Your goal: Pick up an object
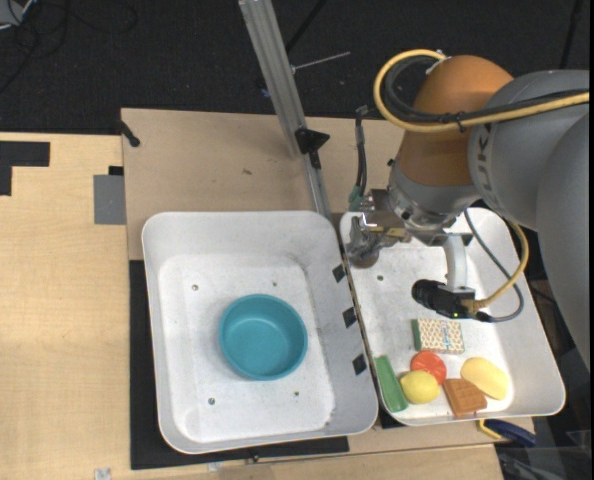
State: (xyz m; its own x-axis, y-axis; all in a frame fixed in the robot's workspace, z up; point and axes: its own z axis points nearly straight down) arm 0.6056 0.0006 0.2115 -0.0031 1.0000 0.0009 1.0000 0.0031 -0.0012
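We see the gripper (362,251) near the top-left corner of the right bin (537,393), its opening impossible to tell, well apart from the toys (439,368) clustered at lower right, so it may close on nothing.

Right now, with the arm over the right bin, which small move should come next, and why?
Probably shift the tool toward the near end of the right bin. It sits by the far left corner, while the green stick, lemon and tomato lie clustered near the front.
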